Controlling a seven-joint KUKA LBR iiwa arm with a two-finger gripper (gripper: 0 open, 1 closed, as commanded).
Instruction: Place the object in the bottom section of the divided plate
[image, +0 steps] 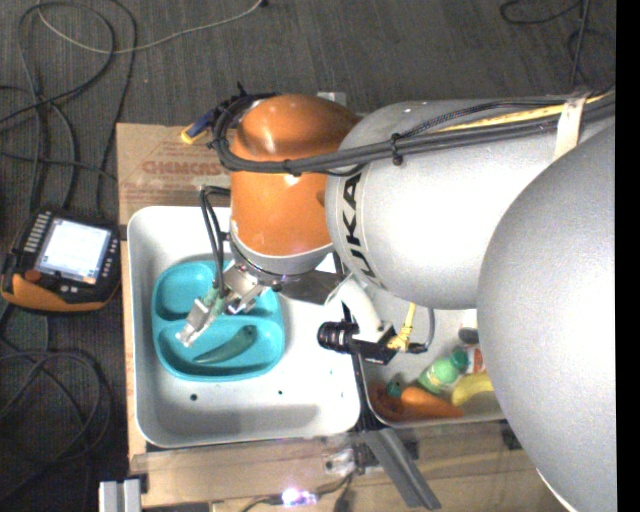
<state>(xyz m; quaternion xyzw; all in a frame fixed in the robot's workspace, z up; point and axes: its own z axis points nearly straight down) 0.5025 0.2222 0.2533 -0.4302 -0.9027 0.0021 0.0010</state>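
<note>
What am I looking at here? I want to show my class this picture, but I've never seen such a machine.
This is one camera fixed above a bench, looking down at a slant. The big grey and orange shape is a robot arm reaching in from the right. Its pincer hangs over a turquoise divided plate in the left white bin. A dark green object lies in the plate's bottom section; whether the pincer grips anything is unclear. The right bin holds colourful toy-like items. The device with a screen on the floor is probably the arm's control pad.
</note>
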